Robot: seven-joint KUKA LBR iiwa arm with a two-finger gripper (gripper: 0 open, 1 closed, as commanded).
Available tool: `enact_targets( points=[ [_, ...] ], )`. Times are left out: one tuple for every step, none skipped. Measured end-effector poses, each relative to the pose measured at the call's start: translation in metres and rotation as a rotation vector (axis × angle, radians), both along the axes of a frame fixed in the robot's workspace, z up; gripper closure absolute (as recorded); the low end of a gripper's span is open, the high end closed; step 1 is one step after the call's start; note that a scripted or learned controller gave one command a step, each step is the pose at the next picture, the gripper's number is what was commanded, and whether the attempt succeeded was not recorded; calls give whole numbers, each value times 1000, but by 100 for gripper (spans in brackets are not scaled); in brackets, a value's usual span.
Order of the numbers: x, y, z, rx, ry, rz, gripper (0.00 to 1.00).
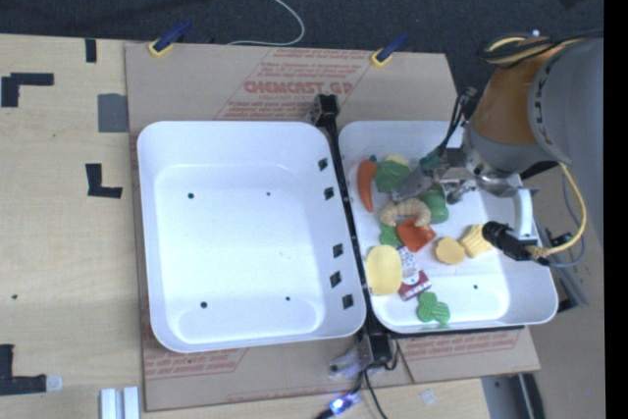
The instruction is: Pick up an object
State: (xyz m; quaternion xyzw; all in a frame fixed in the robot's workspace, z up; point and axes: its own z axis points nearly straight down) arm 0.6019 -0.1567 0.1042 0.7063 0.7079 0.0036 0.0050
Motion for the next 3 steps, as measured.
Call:
enact_targets(
  points=[
    [-3, 1, 5, 2, 9, -1, 100],
    [56, 54, 58, 4, 21, 6, 100],
    [19, 147, 81, 6, 13, 8, 100]
  ],
)
